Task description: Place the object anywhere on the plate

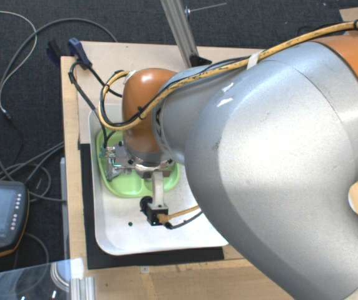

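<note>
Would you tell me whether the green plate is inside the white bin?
Inside: the plate rests on the bin floor, green rim within its white walls.

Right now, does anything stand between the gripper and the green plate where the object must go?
Nothing visible does. The gripper hangs right over the green plate in the white bin. The wrist hides the plate's middle, so what lies there cannot be told.

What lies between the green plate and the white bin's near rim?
Camera view: bare white bin floor below the green plate, apart from one tiny dark speck.
</note>
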Robot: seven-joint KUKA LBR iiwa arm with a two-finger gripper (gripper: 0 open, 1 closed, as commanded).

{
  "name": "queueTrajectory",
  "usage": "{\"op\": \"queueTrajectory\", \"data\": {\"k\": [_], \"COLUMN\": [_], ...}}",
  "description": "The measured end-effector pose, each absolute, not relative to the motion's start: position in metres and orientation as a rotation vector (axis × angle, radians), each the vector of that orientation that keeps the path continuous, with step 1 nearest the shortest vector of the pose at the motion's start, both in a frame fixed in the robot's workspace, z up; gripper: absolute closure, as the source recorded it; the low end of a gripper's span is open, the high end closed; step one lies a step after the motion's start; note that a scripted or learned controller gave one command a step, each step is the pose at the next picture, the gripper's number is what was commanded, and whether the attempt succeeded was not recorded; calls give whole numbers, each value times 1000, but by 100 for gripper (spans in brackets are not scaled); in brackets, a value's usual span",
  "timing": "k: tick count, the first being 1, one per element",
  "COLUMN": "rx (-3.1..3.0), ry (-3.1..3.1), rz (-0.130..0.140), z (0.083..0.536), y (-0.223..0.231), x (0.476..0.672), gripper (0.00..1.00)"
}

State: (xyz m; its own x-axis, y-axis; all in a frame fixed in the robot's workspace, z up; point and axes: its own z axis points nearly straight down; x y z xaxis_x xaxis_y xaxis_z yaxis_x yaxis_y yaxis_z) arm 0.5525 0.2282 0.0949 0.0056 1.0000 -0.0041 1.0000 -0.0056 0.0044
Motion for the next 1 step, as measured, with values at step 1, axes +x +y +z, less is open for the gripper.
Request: {"op": "queueTrajectory", "data": {"k": [1], "rx": [2224], "ry": [2211], "rz": [0], "z": [95], "y": [228], "x": [552], "gripper": [0]}}
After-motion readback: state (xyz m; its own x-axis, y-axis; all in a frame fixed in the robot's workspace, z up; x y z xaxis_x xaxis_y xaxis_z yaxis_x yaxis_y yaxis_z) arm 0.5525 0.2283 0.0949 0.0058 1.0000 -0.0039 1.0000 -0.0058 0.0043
